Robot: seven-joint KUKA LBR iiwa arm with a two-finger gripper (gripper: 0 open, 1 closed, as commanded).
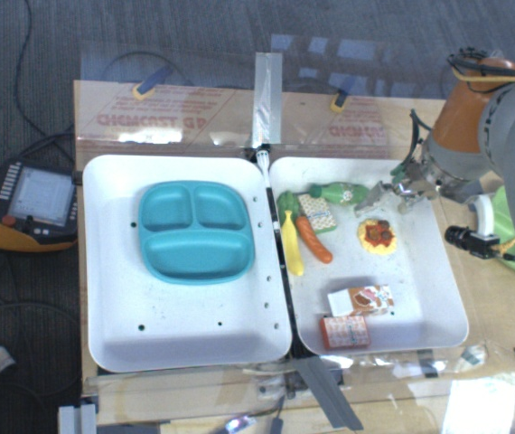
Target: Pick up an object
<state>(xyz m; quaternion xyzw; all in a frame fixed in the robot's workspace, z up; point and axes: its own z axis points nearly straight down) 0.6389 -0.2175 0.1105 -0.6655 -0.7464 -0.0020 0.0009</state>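
Red can (343, 332): lying at right bin's (443, 278) front.
My end effector (393, 191): hovering beside green item (337, 192); I cannot tell its grip.

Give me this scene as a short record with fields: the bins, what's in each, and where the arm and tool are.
left bin: holds a blue divided plate
right bin: holds toy food
near divider: yellow banana, orange carrot, cracker-like square
far side: green leafy item
middle: small pizza
near side: red can lying down, small carton
arm: over the right bin's far right corner
tool: beside the green item, holding nothing visible
fingers: cannot tell
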